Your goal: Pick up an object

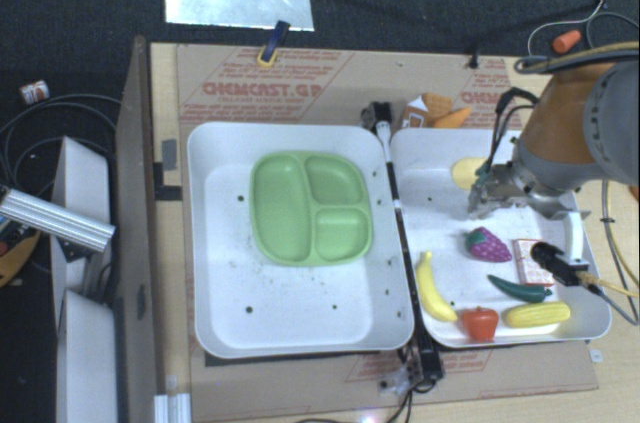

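Grey pincer low in the right bin; grip unreadable.
Just below: purple grapes. Just above-left: yellow lemon.

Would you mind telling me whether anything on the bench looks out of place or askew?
Yes: an orange carrot-like toy lies on the cardboard just beyond the right white bin's far rim, outside both bins, whereas the other toy foods sit inside that bin. The green divided plate lies flat in the left white bin.
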Controlling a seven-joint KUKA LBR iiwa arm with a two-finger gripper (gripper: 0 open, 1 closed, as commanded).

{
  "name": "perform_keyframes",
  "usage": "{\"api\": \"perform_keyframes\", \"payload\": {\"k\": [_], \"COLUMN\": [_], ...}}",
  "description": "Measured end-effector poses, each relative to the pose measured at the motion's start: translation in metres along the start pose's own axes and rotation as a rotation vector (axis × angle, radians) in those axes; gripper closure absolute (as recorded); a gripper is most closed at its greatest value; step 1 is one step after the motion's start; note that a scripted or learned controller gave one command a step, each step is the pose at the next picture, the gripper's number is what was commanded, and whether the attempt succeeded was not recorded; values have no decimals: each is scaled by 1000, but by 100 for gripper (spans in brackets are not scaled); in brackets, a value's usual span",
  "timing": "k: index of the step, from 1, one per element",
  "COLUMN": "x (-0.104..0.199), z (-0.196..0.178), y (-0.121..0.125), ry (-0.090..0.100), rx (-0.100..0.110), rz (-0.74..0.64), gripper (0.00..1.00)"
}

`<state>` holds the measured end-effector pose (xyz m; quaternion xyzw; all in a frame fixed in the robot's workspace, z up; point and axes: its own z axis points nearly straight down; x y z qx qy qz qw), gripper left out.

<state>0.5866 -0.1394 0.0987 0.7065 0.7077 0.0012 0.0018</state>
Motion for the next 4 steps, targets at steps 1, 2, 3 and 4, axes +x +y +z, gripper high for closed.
{"api": "perform_keyframes", "payload": {"k": [1, 2, 3, 4], "x": [0, -11, -10, 47], "z": [0, 15, 4, -107], "y": [0, -48, -45, -9], "ry": [0, 1, 0, 1], "rx": [1, 8, 1, -11], "rz": [0, 3, 0, -10], "gripper": [0, 0, 100, 100]}}
